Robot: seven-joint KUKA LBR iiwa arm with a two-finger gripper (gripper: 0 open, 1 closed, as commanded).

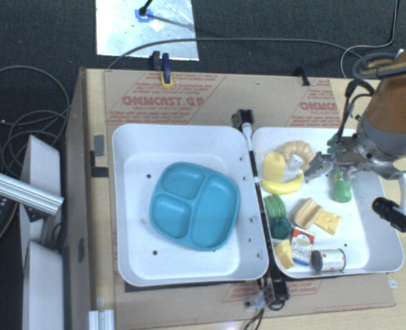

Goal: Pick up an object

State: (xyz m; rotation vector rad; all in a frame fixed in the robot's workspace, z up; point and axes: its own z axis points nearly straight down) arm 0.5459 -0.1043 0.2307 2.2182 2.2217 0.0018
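Note:
The right white bin (385,243) holds several toy foods. A yellow banana (283,184) lies beside a yellow round fruit (273,163) and a tan croissant (296,148). A green bottle (341,187) stands near the bin's middle. Lower down are green vegetables (276,215), tan and yellow wedges (316,216), a small carton (301,245) and a silver can (329,259). My gripper (330,161) hangs over the bin, just above the green bottle and right of the croissant. Nothing is visibly held in it.
The left white bin (137,184) carries a blue divided plate (193,205). A black clamp (244,121) sits at the top of the wall between the bins. The arm's grey body and a black part (394,215) cover the right bin's right side. Cables run over the floor.

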